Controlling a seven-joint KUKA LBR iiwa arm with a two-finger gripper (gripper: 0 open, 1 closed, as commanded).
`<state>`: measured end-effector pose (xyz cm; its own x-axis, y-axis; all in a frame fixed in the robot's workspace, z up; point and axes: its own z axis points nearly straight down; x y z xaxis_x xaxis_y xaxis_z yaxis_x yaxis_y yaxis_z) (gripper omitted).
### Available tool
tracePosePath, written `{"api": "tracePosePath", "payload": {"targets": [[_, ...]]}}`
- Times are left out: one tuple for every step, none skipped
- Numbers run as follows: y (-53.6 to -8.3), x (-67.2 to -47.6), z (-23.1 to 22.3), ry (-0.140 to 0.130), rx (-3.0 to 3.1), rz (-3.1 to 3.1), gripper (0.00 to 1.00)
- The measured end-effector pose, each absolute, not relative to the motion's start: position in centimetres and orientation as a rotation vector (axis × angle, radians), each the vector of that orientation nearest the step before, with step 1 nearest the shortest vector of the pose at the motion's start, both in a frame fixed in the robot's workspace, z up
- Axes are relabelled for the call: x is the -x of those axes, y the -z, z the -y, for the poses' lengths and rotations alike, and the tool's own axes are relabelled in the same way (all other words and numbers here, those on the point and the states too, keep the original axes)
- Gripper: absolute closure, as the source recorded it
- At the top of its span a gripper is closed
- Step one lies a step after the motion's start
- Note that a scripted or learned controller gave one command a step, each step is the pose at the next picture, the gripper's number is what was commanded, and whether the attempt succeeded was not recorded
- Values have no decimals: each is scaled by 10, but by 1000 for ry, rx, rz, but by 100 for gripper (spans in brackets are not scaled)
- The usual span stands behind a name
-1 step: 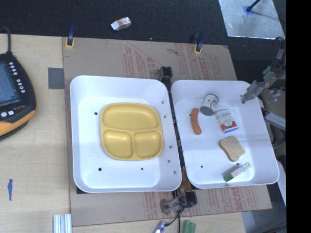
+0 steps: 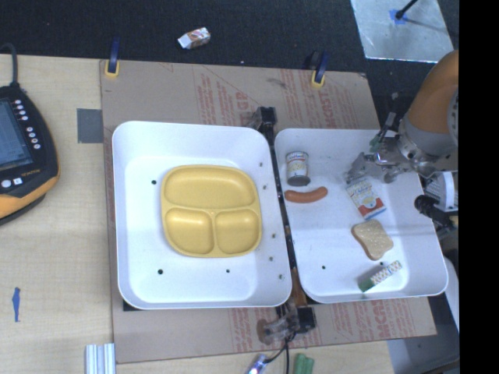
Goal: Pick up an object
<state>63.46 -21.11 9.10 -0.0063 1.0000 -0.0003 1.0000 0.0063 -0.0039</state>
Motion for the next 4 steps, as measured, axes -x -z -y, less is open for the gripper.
{"api": "tracePosePath", "payload": {"targets": [[-92, -585, 189, -6, 2215, 2225, 0], [-102, -585, 190, -9, 2213, 2226, 100], [-193, -566, 73, -2, 2210, 2231, 100], [-220, -549, 21, -5, 2212, 2230, 100]]}}
